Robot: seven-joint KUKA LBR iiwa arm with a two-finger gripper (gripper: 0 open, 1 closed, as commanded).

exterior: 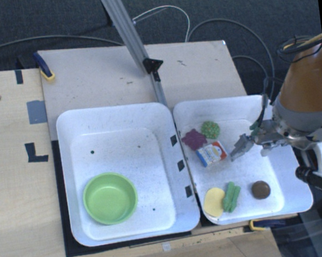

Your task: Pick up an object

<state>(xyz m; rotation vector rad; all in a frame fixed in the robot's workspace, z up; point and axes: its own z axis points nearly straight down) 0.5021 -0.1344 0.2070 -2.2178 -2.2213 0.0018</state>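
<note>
Gripper: grey two-finger gripper (238, 147) sits low over the right bin, pointing left, its tip just right of the small carton; how far it is open I cannot tell at this size, and nothing is visibly held.
Arm: grey robot arm with an orange band (304, 91) enters from the right edge and reaches across the right bin's rim.
Right bin: shallow white plastic bin (288, 199) on the right half of the desk, holding six small things.
Small carton: small white box with red and blue print (211, 153) lies near the middle of the right bin, just left of the gripper tip.
Purple piece: flat dark purple object (193, 139) lies just up and left of the carton, close to touching it.
Green ball: bumpy round green object (210, 129) lies beside the purple piece, above the carton.
Yellow piece: pale yellow rounded object (214, 201) lies at the bin's near left corner.
Green stick: long green object, perhaps a toy vegetable (231, 196), lies against the yellow piece's right side.
Brown ball: small round brown object (260, 189) lies apart to the right of the green stick.
Left bin: matching shallow white bin (115, 137) lies touching the right bin.
Bowl: round lime-green plastic bowl (109, 197) stands upright in the left bin's near left corner.
Desk: pale wooden desk (16, 191) carries both bins.
</note>
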